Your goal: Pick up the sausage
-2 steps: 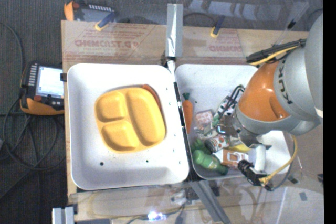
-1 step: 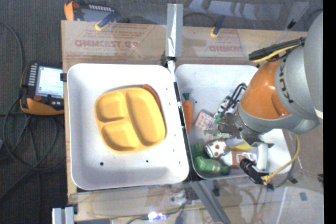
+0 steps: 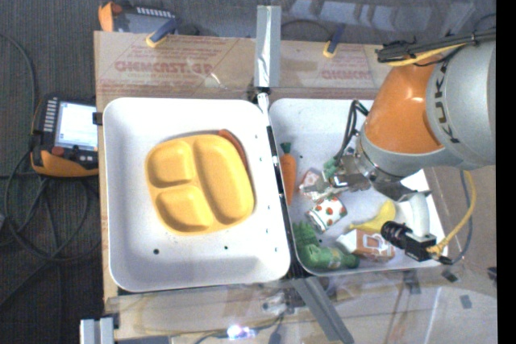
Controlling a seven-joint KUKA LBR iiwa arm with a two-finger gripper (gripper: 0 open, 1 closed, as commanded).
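Note:
The sausage [image 3: 233, 141] is a red-brown strip in the left bin [image 3: 129, 254], lying against the far right edge of the yellow divided plate [image 3: 200, 181], which hides most of it. My gripper [image 3: 342, 174] hangs over the middle of the right bin [image 3: 318, 121], well to the right of the sausage and across the wall between the bins. It is low among the small items there, just above a crumpled pack [image 3: 312, 182]. I see nothing of the sausage near it.
The right bin holds a carrot [image 3: 288, 173] along its left wall, a white cup with red spots [image 3: 328, 213], green broccoli [image 3: 316, 248], a banana [image 3: 376, 217] and an orange carton [image 3: 372, 246]. The arm's orange band [image 3: 403, 113] covers the bin's right side.

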